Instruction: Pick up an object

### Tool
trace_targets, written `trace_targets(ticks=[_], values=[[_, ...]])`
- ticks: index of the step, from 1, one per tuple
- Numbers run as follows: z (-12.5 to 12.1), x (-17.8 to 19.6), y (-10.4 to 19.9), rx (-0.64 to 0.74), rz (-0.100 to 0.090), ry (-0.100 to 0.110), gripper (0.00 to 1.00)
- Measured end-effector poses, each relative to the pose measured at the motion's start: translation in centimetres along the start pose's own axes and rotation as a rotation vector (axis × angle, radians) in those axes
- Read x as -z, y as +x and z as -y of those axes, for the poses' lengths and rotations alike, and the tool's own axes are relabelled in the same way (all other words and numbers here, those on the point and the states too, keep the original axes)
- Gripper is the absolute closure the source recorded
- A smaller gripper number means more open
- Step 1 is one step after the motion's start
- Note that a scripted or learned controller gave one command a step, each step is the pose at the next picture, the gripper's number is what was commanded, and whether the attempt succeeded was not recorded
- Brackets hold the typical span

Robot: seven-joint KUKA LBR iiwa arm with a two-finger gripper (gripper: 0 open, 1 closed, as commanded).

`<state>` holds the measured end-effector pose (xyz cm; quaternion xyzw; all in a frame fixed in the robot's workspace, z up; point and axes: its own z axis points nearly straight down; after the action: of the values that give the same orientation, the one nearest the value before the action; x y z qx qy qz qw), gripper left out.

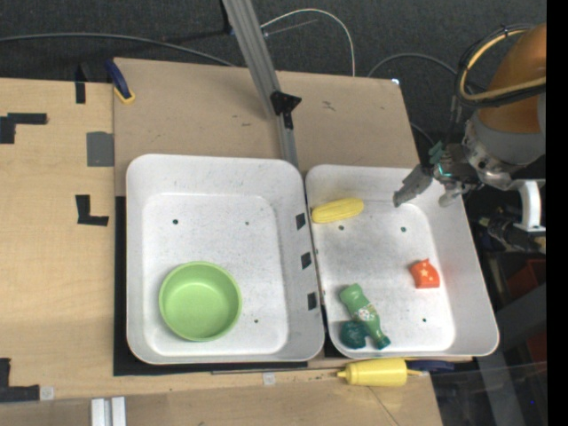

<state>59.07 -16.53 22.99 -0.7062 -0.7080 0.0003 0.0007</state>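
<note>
Looking down at the bench, you see the gripper (429,185) hanging over the upper right corner of the right bin (461,238), its two dark fingers spread apart with nothing between them and nothing touching them. One finger reaches down-left toward the bin floor, the other sits nearer the rim.

Your nearest object is the yellow corn cob (337,209), lying flat near the bin's top left edge, its long axis running almost left to right with the right end tipped slightly up. The orange block (425,274) sits alone toward the right wall, well apart from everything else. The green bottle (364,317) lies near the bottom edge, its long axis slanting from upper left to lower right, with a dark teal piece (353,334) touching its lower left side.

You have bare floor in the middle of the right bin, between cob, block and bottle. The left bin (213,185) carries a green bowl (201,301) in its lower left part. A yellow object (376,373) lies on the bench just below the right bin.
</note>
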Motion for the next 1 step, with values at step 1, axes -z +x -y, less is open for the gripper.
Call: trace_targets(ticks=[1], values=[[0.0, 0.0, 0.0, 0.0, 0.0, 0.0, 0.0]])
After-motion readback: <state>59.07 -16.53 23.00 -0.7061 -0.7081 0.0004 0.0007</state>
